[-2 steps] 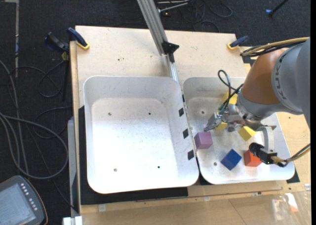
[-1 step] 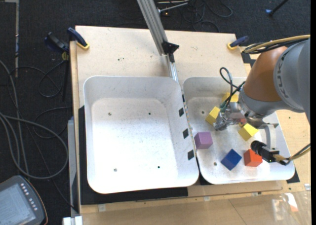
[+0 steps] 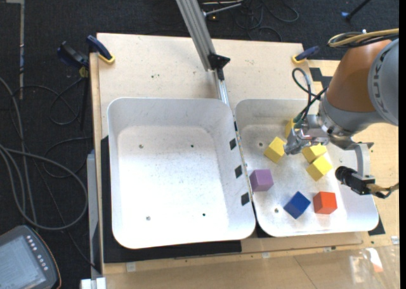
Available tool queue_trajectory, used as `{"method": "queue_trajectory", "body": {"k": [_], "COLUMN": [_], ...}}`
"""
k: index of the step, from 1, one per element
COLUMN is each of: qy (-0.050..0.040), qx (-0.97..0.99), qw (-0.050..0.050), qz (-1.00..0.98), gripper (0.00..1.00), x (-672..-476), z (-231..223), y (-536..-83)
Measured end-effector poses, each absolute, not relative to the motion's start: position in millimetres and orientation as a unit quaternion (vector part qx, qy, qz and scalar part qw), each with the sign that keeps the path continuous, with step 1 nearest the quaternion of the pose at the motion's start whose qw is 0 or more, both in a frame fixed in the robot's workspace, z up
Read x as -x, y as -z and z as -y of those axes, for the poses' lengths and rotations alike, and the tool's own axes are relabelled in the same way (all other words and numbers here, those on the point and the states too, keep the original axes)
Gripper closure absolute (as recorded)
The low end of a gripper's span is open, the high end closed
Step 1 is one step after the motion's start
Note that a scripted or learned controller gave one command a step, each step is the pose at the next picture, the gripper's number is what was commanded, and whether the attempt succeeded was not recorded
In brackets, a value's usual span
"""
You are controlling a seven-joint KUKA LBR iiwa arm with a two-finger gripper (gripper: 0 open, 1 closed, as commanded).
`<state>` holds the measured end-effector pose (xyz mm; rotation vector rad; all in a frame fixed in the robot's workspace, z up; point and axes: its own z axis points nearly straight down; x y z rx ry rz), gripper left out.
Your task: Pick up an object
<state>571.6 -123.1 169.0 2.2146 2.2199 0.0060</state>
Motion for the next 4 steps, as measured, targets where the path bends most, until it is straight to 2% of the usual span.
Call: {"method": "queue_trajectory", "body": {"k": [1, 2, 4], "qy": [-0.0019, -0.0008, -0.0016], "qx": [-0.706, -0.704, -0.704], "qw": [0.003, 0.0, 0.0], "qz": [-0.708, -0.71, -0.71], "gripper": [1.0, 1.0, 1.0], "x": [-573.5, -585.6, -596.1], "z": [123.2, 73.9, -42.7], "y": [-222.7, -214.9, -235.8]}}
